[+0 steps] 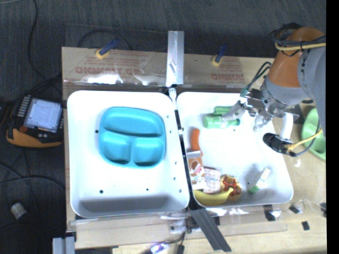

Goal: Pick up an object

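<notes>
My gripper (247,116) hangs over the back of the right bin (280,194), open, with nothing between its fingers. Its left finger (234,111) overlaps the right end of a green bottle (217,119) that lies on its side. I cannot tell whether they touch. Further objects lie in this bin: an orange stick (195,138) by the left wall, two snack packets (204,173), a banana (212,198) with a red item (231,184) at the front, and a small white bottle with a green cap (260,179).
The left bin (85,194) holds a blue compartment tray (131,135). A metal post (175,57) stands behind the divider between the bins. A handheld screen device (39,118) lies left of the bench. A green object (313,131) sits at the right edge.
</notes>
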